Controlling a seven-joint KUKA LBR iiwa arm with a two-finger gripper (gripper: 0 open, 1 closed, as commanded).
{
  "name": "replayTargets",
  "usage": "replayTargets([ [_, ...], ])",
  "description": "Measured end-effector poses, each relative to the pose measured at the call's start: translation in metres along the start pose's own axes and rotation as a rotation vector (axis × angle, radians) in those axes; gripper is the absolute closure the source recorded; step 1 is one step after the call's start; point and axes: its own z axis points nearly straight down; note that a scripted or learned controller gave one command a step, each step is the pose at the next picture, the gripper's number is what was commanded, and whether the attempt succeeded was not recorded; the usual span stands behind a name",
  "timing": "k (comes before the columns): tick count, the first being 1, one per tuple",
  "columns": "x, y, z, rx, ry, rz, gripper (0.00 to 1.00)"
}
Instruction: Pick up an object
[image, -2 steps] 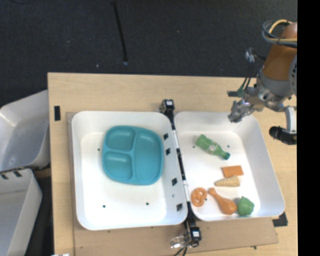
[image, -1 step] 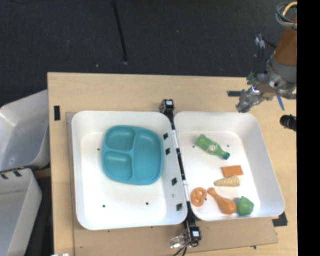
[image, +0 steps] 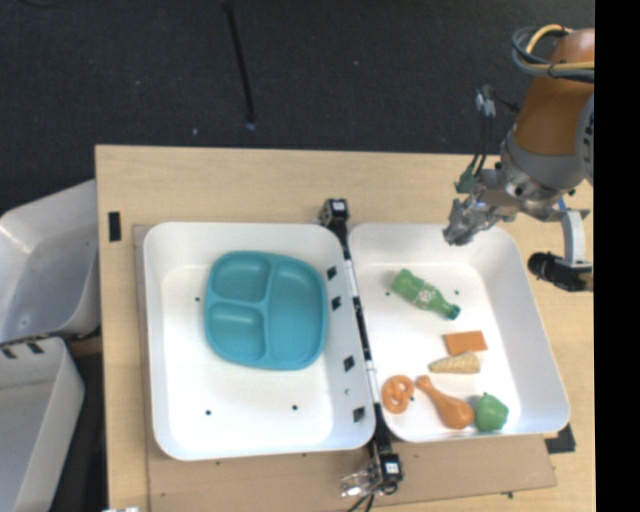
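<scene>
Six small toy foods lie ungrasped; two-finger gripper (image: 462, 232), grip state unclear, hovers near green plastic bottle (image: 423, 294); descent needed.

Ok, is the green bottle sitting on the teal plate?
No, the green bottle lies in the right bin, while the teal plate sits alone in the left bin.

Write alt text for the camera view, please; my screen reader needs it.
The gripper hangs over the right bin's far edge; that bin contains a green bottle, orange block, pretzel, drumstick and green pepper. The left bin contains a teal divided plate.
</scene>
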Motion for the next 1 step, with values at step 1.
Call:
replayTargets([
  [1,0.0500,-0.0214,-0.0096,-0.001,0.001,-0.001,1.00],
])
